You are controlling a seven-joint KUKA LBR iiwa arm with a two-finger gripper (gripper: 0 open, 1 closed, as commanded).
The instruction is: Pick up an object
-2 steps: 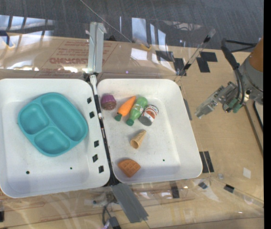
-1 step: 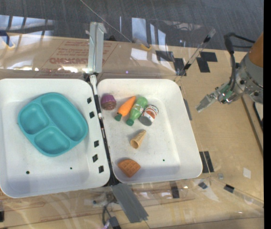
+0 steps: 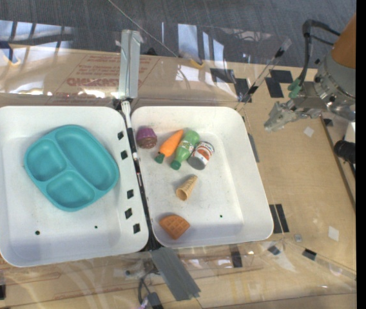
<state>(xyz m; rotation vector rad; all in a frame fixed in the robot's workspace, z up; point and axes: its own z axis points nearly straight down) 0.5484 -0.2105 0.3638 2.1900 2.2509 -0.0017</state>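
The grey two-finger gripper (image 3: 278, 118) is hovering outside the right white bin (image 3: 247, 198), beyond its far right corner, carrying nothing; whether its claw is spread, I cannot tell. Candidate objects are lying inside: an orange plastic carrot (image 3: 169, 145) touching a green bottle (image 3: 185, 148), with a small can (image 3: 201, 154) beside. Judging so, approach is pending; next, swinging left and descending.

Grey metal arm (image 3: 334, 85) with an orange band (image 3: 345, 44) above the wrist, a black cable (image 3: 308, 44) looping along its side, a small green mark near the wrist, and a pale grey, pointed end effector (image 3: 274, 120).
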